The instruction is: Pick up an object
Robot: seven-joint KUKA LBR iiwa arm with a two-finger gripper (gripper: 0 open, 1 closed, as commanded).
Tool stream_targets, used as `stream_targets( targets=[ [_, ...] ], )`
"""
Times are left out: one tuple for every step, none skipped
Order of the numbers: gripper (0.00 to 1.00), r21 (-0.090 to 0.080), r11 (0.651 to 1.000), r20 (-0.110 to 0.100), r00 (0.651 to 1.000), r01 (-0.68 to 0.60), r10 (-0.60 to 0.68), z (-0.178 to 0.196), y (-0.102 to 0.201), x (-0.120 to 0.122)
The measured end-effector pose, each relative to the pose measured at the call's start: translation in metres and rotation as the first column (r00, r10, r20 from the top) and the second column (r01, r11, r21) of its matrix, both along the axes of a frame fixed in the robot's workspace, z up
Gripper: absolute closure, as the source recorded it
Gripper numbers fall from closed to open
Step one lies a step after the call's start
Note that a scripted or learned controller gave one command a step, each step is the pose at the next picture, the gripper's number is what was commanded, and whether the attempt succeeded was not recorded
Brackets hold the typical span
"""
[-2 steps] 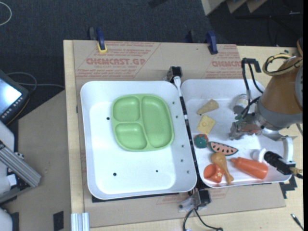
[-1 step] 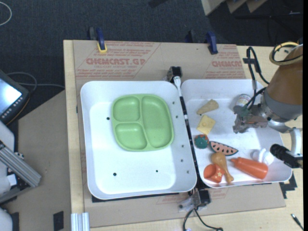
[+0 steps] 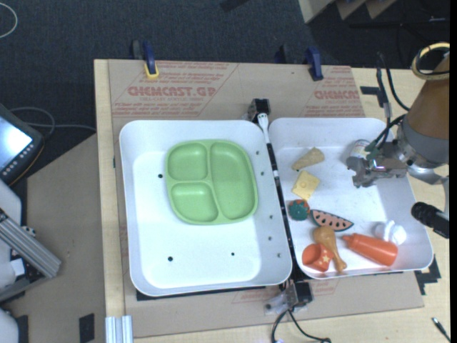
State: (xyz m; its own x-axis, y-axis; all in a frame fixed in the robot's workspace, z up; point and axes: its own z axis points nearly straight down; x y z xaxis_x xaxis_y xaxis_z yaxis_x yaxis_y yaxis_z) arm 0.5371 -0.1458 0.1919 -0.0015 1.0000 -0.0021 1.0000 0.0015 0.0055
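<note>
My gripper (image 3: 365, 167) hangs over the upper right part of the right bin (image 3: 335, 128), with the grey arm and its orange band reaching in from the right. Nothing shows in its grasp. Toy food lies in that bin. A tan wedge (image 3: 308, 158) and a yellow cheese square (image 3: 305, 185) sit left of the gripper, apart from it. Lower down are a strawberry (image 3: 298, 209), a watermelon slice (image 3: 331, 221), a drumstick (image 3: 330, 245), a red tomato (image 3: 313, 257), an orange carrot-like piece (image 3: 371, 249) and a small white piece (image 3: 392, 231).
The left bin (image 3: 143, 213) holds a green divided plate (image 3: 212, 181). A raised rim (image 3: 274, 184) runs between the two bins. Blue clamps (image 3: 149, 57) (image 3: 313, 61) pin the cardboard at the back edge. Bare white floor lies under and right of the gripper.
</note>
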Motion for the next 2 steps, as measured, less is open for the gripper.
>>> stream_targets(
  targets=[
    [1.0,0.0,1.0,0.001,1.0,0.0,0.0,0.035,0.0,0.001],
    [1.0,0.002,1.0,-0.001,1.0,-0.005,0.005,0.045,0.047,0.026]
  ],
)
